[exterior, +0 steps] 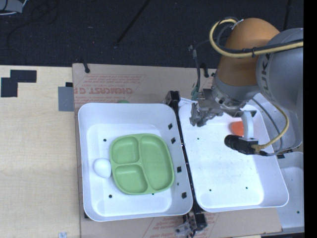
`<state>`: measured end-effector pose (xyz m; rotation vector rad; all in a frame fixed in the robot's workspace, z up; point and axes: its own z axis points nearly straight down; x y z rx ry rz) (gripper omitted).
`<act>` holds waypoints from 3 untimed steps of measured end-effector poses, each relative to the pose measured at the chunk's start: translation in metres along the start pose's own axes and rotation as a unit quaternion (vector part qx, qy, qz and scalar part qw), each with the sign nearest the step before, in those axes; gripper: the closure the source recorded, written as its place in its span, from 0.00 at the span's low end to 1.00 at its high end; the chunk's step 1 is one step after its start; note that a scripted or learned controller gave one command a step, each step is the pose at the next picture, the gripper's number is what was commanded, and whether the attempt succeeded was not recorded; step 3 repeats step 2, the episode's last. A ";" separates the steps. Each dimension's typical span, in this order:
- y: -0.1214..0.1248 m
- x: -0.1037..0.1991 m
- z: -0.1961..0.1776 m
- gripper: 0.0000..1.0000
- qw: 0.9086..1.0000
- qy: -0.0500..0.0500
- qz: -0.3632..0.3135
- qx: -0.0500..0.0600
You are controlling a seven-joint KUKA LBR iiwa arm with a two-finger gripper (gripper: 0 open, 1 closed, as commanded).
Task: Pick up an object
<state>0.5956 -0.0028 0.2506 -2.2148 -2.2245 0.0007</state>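
- I judge the step in hand to be the approach: nothing is lifted yet. My end effector point(199, 117) hangs over the upper left corner of the right bin point(237, 192), close to the divider between the two bins.
- The nearest candidate is an orange object point(237, 128) in the right bin, to the right of the end effector and partly hidden behind the arm's hardware and a black cable fitting point(240, 144). I cannot make out its shape.
- The other candidates lie in the left bin point(94, 118): a green divided plate point(141, 163) lying flat, and a white ball point(102, 167) touching the plate's left edge.
- To do this well, I would centre over the orange object before descending, since the end effector now sits off to its left, and keep clear of the bin wall.
- The ball may roll; the flat plate offers little to pinch.
- The end effector's tip is dark and cluttered from this angle, so I cannot tell how it is set, and I see nothing held in it.
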 end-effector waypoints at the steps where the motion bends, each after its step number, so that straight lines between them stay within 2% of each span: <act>1: 0.012 0.051 0.014 1.00 1.000 0.000 0.000 0.001; 2: 0.018 0.110 0.023 1.00 1.000 0.000 0.000 0.001; 3: 0.018 0.110 0.023 1.00 1.000 0.000 0.000 0.001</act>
